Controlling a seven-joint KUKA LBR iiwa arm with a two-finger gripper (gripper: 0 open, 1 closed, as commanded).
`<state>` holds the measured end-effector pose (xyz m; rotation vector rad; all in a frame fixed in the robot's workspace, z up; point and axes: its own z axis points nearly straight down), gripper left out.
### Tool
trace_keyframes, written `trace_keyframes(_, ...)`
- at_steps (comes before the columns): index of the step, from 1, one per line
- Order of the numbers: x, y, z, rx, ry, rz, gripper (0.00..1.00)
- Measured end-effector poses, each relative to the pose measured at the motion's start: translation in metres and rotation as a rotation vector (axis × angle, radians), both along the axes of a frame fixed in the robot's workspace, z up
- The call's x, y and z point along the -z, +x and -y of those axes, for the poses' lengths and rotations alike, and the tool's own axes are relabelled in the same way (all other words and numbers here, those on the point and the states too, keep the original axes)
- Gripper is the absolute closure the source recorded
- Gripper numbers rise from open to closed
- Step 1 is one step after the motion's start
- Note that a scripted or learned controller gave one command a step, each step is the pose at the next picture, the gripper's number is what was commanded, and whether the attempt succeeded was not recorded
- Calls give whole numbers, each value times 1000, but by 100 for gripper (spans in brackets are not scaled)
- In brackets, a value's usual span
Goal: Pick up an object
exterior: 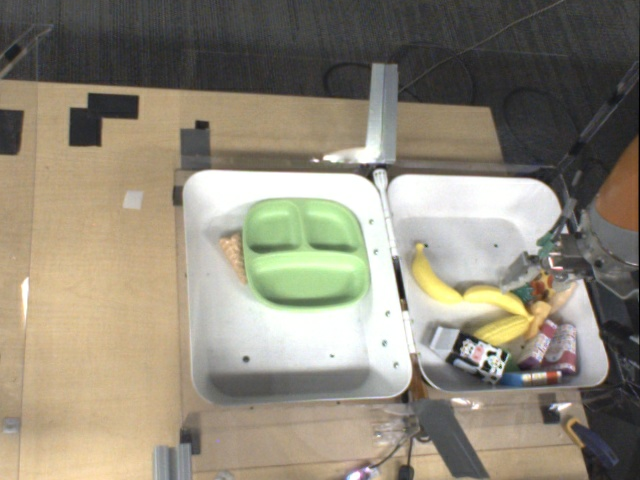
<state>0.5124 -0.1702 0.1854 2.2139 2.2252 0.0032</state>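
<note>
Left, green tray (303, 251) — right, bananas (470, 300).

A pale wooden bench (90, 298) is filling most of the scene, lit evenly from above. Beyond the bench's far edge, dark grey carpet (250, 18) is stretching across the floor. Black cables (470, 43) are trailing over the carpet beyond the bench's far right corner. Black square markers (100, 118) are sitting on the bench's far left part. A metal post (383, 113) is standing at the middle of the bench's far side.
</note>
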Motion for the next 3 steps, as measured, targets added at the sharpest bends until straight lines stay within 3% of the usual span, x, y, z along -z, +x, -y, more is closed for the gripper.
trace_keyframes(1,94,51,-34,-28,-4,16,0)
trace_keyframes(2,95,97,-15,-291,-4,11,0)
trace_keyframes(3,96,151,-67,-430,-4,6,0)
